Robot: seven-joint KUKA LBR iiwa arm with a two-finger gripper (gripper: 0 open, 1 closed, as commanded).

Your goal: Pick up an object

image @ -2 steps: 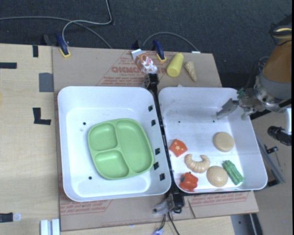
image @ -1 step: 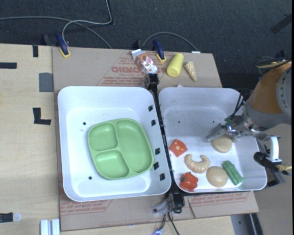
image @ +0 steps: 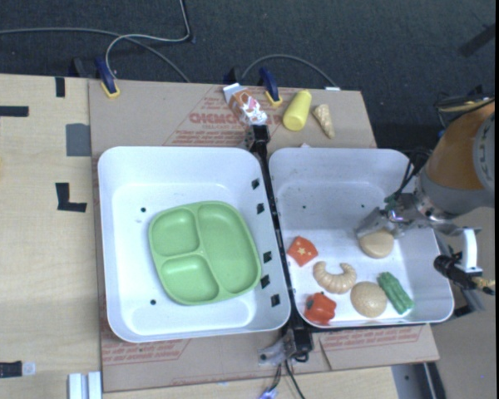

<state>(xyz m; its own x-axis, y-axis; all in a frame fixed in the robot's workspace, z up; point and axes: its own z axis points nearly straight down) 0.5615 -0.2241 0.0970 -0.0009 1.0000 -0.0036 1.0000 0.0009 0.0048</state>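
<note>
The right bin holds several toy foods: a pale beige lump, a red pepper piece, a curved tan croissant, a round beige roll, a green pickle and a red tomato-like piece. My gripper hangs low at the bin's right side, just above and touching or nearly touching the beige lump. The grey arm with its orange band comes in from the right.
The left bin carries a green divided plate. Behind the bins on the cardboard lie a yellow bottle, a tan cone and a small carton. Cables run along the dark floor at the back.
</note>
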